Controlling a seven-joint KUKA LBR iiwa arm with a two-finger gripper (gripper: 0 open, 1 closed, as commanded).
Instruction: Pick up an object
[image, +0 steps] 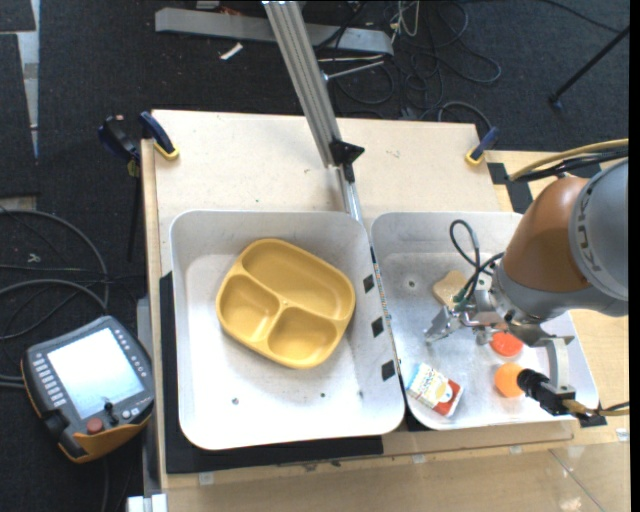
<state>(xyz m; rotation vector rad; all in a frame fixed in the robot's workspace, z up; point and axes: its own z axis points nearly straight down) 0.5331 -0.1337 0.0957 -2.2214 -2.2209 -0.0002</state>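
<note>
In the right bin (420, 250) my gripper (443, 327) hangs low over the bin floor, reaching in from the right. It is open, with nothing between its fingers. A tan block (449, 288) lies just behind it. To its right, partly under the wrist, is a red-orange piece (507, 345), and an orange ball (509, 380) sits nearer the front. A small white and red carton (434, 388) lies at the bin's front left corner, a short way in front of the gripper.
The left bin (200, 400) holds a yellow divided plate (286, 301). A slanted metal pole (312, 90) rises over the wall between the bins. A teach pendant (88, 382) lies off the bench at left.
</note>
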